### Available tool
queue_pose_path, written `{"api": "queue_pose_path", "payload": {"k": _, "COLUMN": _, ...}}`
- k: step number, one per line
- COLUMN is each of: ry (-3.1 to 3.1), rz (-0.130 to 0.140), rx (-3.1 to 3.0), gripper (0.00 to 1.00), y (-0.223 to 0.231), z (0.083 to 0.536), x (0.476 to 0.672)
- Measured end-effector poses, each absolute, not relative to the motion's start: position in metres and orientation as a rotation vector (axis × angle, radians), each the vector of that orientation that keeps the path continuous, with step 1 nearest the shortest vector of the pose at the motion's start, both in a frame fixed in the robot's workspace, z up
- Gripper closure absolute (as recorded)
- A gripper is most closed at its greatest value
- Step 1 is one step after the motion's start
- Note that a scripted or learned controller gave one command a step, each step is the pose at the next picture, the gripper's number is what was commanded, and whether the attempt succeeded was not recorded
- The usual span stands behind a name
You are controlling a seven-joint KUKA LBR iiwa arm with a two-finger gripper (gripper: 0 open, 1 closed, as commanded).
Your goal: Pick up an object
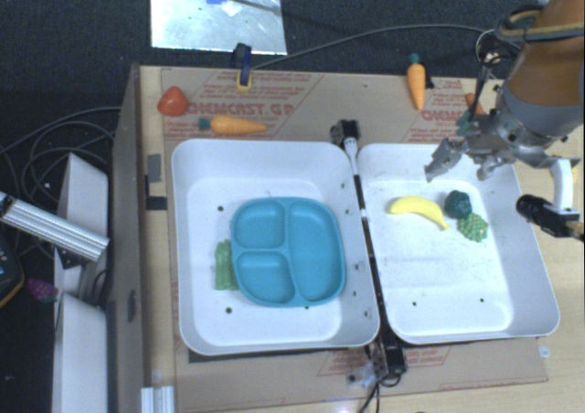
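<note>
In the right bin (457,311) lie a yellow banana (419,211), a dark teal lump (458,203) and a bumpy green piece (473,227), close together near the bin's middle right. My gripper (461,163) hovers over the bin's back part, just above and behind the teal lump. Its two fingers (439,161) are spread, so it is open with nothing between them. The grey arm with its orange band (548,46) comes in from the upper right.
The left bin (206,210) holds a blue divided plate (288,251) and a green piece (224,265) at the plate's left edge. Behind the bins lie a carrot (236,126), an orange-red fruit (172,101) and a second carrot (417,82). A black part (539,212) juts in at the right.
</note>
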State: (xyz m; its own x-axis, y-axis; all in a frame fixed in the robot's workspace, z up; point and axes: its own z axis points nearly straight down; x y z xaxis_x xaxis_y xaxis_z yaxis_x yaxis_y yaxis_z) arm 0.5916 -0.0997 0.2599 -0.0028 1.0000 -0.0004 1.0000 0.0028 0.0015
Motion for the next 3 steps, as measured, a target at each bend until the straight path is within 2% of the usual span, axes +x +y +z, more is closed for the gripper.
{"api": "queue_pose_path", "payload": {"k": 1, "ry": 2.222, "rz": -0.001, "rx": 2.219, "gripper": 0.00, "y": -0.158, "z": 0.199, "x": 0.621}}
{"api": "queue_pose_path", "payload": {"k": 2, "ry": 2.213, "rz": 0.013, "rx": 2.209, "gripper": 0.00, "y": -0.173, "z": 0.102, "x": 0.620}}
{"api": "queue_pose_path", "payload": {"k": 3, "ry": 2.213, "rz": 0.016, "rx": 2.206, "gripper": 1.00, "y": -0.172, "z": 0.112, "x": 0.621}}
